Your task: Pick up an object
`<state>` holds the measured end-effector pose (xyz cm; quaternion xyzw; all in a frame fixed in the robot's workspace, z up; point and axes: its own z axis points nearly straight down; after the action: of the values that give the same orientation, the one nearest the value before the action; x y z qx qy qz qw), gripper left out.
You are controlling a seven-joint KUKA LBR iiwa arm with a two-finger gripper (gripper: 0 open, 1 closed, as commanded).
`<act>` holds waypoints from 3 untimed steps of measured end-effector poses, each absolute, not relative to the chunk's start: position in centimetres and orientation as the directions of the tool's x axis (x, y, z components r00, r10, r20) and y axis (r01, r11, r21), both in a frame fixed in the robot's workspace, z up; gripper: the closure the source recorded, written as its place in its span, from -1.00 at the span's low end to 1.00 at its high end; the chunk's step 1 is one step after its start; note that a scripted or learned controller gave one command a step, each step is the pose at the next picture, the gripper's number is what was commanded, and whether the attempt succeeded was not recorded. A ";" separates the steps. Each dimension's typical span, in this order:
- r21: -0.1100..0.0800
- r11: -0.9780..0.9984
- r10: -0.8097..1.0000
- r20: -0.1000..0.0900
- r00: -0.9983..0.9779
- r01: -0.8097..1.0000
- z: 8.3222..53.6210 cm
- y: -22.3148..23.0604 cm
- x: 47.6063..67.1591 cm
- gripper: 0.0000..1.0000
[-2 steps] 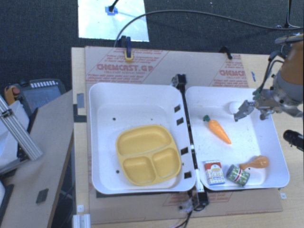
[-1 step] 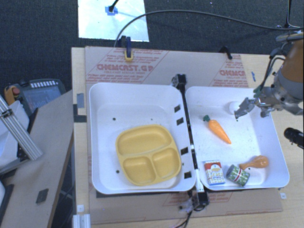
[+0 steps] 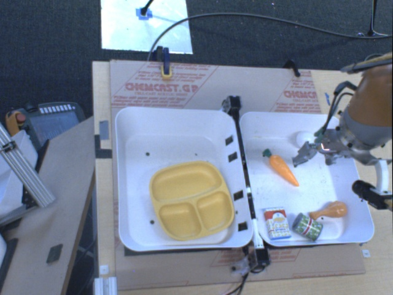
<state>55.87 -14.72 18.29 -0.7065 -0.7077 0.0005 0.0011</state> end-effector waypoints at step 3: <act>0.003 0.001 1.000 -0.001 -0.001 1.000 9.5 -14.2 55.1 1.00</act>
<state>55.07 -14.23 9.52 -0.7068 -0.7074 -0.0006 -0.0011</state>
